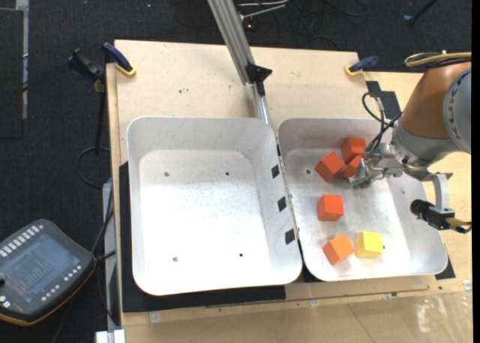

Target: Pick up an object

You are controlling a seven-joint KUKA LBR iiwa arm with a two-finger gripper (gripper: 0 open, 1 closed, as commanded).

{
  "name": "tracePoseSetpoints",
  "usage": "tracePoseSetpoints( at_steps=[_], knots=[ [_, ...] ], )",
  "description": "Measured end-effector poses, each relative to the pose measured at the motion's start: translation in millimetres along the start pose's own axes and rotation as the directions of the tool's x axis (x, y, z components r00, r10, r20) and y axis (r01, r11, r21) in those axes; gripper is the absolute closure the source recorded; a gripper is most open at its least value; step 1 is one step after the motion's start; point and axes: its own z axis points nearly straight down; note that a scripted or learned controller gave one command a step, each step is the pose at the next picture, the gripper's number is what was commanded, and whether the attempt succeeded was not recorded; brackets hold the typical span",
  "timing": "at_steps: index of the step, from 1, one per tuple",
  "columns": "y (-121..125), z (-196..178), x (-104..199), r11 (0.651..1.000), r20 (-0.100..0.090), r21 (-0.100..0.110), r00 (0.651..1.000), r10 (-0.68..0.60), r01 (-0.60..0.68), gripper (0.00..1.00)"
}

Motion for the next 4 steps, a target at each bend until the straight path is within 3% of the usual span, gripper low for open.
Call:
tracePoseSetpoints(
  at_steps=[1, 3, 4],
  knots=[
    [2, -43, -3, 1.000, 0.004, -0.016, 1.000, 0.000, 0.000, 1.00],
    [4, -114, -7, 1.000, 0.004, -0.017, 1.000, -0.003, 0.003, 1.00],
    [-9, -127, 48, 1.000, 0.001, -0.014, 1.000, -0.009, 0.009, 1.00]
  ],
)
